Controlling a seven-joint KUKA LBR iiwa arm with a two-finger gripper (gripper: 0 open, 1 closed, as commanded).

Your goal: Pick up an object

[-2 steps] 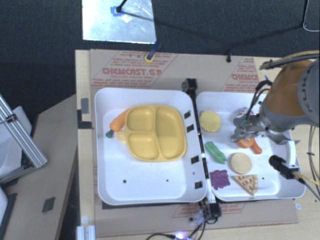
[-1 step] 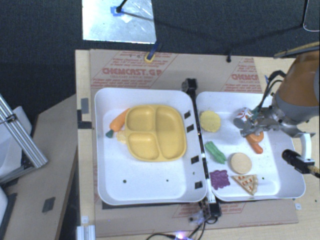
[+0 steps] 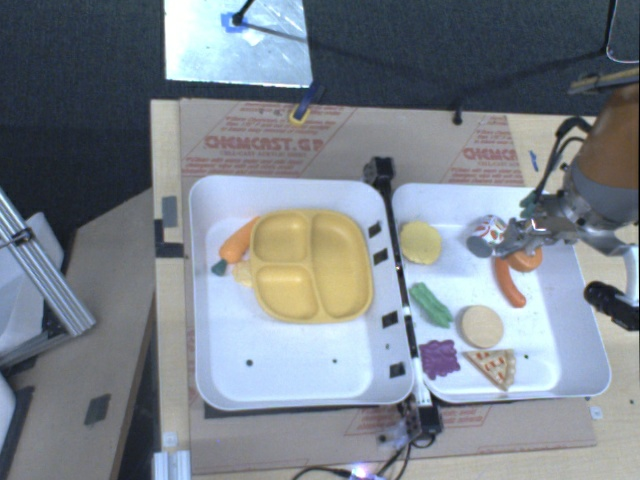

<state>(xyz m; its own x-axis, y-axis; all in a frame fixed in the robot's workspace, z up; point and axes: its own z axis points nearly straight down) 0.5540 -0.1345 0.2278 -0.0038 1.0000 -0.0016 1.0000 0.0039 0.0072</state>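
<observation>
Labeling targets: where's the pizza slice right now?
In the camera view the pizza slice lies in the right bin, near its front edge, beside the purple piece and just below the round tan piece.

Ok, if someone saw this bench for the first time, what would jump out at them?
Probably the big yellow three-compartment plastic tray in the left white bin, with an orange toy carrot against its left edge. Next, the right white bin, scattered with toy food: a green pod, a purple cluster and a pizza slice. The grey arm's tool hangs over that bin's far side.
</observation>
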